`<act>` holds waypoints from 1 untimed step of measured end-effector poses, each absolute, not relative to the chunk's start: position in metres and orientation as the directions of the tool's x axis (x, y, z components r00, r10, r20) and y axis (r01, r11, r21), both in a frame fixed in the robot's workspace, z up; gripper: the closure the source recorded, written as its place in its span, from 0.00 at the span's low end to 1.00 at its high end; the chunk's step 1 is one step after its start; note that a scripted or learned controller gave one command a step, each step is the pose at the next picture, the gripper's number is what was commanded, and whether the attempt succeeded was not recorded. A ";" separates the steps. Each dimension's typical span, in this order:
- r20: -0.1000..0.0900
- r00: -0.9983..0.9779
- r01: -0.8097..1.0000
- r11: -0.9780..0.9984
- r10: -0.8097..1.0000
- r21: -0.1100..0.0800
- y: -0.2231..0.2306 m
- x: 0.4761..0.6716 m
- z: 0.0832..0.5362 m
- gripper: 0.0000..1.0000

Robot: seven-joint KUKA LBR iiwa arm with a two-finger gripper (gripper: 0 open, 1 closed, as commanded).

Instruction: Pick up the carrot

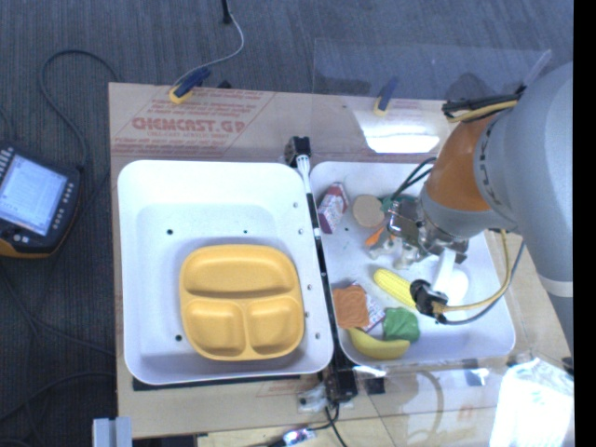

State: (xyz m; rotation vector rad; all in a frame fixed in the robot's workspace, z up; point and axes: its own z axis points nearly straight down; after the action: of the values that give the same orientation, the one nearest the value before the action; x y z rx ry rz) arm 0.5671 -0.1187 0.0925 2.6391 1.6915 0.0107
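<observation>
Near rim of right bin [484,347]: banana [377,345], green item [402,324], corn cob [395,288]. Farther in, carrot [376,237], a thin orange sliver, mostly hidden beside gripper [407,240]; jaw state unreadable. Yellow tray [242,299] in left bin [149,194].

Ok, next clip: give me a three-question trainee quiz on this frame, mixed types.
1. True or false: the yellow tray lies in the right bin.
2. Which lies nearest the end effector? A) banana B) carrot C) yellow tray
3. Fill in: the corn cob lies in the ___ bin.

Key: 1 false, it lies in the left bin; 2 B; 3 right.
</observation>
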 end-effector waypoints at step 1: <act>-0.002 0.377 0.926 -0.377 0.926 0.014 -0.129 0.645 0.091 1.00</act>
State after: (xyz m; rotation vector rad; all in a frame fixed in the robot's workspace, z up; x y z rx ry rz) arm 0.6454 -0.1287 0.0915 2.5959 1.7469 0.0092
